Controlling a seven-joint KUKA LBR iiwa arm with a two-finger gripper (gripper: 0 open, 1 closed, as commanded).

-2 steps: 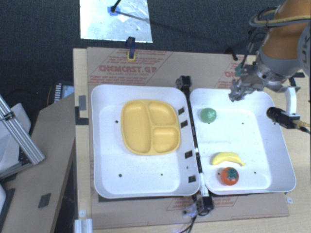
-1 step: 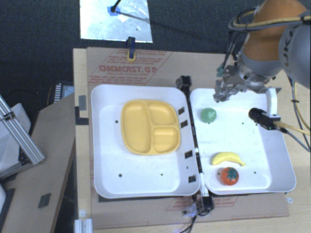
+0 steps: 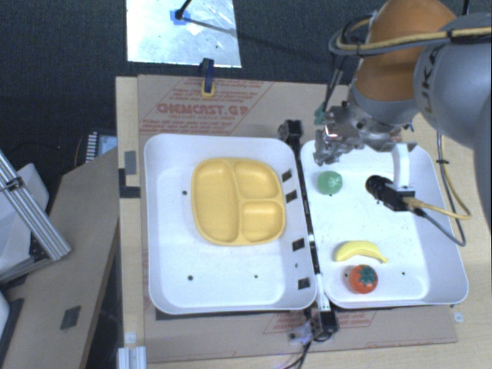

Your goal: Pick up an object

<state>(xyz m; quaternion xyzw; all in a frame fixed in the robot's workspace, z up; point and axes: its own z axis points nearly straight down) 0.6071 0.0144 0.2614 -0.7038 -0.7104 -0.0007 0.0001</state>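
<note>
Camera view, looking down at a slant on the bench (image 3: pixel 131 114), a tan board printed with red lettering. Two shallow white plastic bins sit side by side on it, meeting along a dark hinged seam. The left bin (image 3: pixel 169 275) holds a yellow plastic plate with three compartments (image 3: pixel 237 201), which lies near the bin's centre with its two smaller compartments toward the seam.

The right bin (image 3: pixel 430 275) holds three loose items. A small round green ball-like object (image 3: pixel 330 181) lies near the seam in the bin's far half. A yellow plastic banana (image 3: pixel 360 250) lies nearer the camera than the green object, its ends curving downward. A round orange-red plastic fruit with a green top (image 3: pixel 364 278) sits just beside the banana, on its near side, close to the bin's front rim.

The grey arm with its orange band (image 3: pixel 400 37) enters from the right and hangs over the far end of the right bin. Its end effector (image 3: pixel 329 146) is poised just above and beyond the green object; nothing is seen between its fingers, and whether they are spread or pressed together cannot be told. A black cylindrical fitting (image 3: pixel 384 191) with a yellow cable lies to the right of the green object.

A silvery foil sheet (image 3: pixel 184 21) lies beyond the bench.
</note>
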